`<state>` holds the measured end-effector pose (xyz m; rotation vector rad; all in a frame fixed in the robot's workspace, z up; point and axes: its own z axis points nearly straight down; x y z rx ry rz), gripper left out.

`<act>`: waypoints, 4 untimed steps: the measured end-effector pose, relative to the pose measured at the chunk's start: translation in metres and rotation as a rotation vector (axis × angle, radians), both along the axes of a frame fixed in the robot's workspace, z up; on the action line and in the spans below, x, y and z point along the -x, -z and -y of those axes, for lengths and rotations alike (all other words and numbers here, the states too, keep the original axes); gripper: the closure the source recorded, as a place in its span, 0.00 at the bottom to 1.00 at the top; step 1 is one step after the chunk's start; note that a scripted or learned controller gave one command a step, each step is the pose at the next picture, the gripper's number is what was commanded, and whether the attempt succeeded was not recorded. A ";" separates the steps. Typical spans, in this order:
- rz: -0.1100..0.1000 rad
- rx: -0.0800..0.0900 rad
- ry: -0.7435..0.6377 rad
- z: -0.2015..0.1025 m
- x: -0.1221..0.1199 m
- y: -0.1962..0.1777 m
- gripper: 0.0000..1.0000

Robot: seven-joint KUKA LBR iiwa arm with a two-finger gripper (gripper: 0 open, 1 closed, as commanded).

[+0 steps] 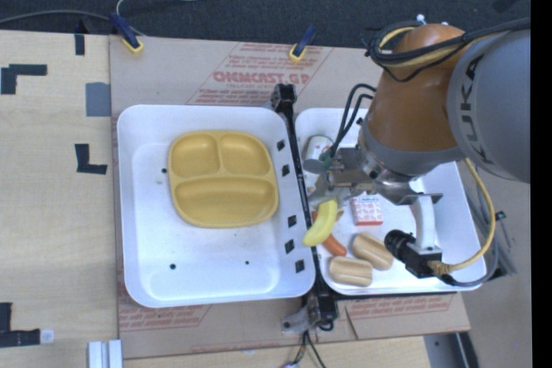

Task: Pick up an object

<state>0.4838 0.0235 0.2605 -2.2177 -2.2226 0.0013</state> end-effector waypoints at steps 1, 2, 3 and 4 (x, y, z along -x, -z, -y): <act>0.000 0.000 0.000 0.013 0.000 0.002 1.00; 0.000 0.000 -0.001 -0.014 0.000 -0.003 1.00; 0.000 0.001 0.000 -0.008 0.000 -0.001 1.00; 0.000 0.000 -0.001 -0.018 0.000 -0.003 1.00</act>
